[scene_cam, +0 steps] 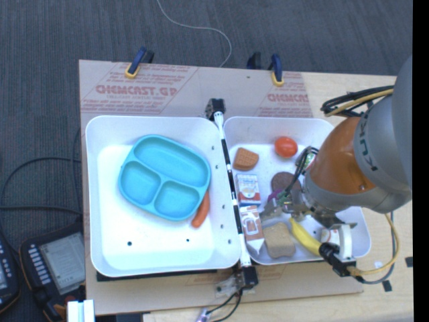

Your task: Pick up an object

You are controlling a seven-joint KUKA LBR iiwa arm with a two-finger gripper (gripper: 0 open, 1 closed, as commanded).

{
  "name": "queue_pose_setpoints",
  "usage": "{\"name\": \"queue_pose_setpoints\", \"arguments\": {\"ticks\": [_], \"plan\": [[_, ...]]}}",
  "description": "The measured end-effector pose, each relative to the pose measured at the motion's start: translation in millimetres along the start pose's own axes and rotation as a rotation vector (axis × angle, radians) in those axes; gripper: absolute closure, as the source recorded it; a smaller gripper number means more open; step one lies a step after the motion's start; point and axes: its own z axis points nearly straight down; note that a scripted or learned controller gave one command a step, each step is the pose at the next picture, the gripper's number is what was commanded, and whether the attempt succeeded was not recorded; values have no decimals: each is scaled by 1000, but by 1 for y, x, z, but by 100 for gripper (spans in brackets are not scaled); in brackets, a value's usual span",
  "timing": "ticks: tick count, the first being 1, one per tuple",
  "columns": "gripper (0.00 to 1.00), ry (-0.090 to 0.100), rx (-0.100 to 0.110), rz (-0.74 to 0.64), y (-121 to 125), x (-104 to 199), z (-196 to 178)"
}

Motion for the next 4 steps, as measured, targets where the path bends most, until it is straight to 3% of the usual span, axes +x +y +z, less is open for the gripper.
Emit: {"name": "queue_pose_setpoints", "arguments": {"ticks": [1, 3, 4], "plan": [[100, 6, 2, -4, 1, 3, -8], [100, 7, 3, -4, 1, 4, -27], [0, 1, 0, -1, 2, 1, -28]]}}
